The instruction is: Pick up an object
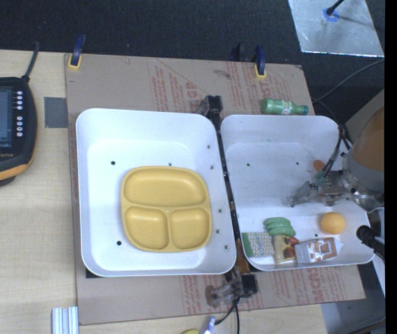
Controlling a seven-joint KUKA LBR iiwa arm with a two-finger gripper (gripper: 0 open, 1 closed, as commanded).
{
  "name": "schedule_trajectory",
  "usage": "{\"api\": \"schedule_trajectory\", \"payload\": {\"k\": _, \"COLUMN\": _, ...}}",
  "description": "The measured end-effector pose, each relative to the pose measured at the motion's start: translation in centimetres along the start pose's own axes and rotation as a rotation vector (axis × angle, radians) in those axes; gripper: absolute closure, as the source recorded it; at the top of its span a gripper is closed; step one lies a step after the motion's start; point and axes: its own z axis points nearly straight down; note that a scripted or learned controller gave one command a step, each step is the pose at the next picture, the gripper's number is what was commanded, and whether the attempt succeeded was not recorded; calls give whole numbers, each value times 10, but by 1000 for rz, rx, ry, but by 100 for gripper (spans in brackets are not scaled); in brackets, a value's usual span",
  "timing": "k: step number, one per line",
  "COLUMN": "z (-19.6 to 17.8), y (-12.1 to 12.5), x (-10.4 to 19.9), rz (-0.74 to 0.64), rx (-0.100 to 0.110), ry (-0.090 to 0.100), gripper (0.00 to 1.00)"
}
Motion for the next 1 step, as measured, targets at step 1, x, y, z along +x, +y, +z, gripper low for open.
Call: {"api": "schedule_trajectory", "payload": {"k": 1, "z": -1, "y": 61, "x": -6, "rz": 2, "rx": -2, "ry": 1, "gripper": 0}}
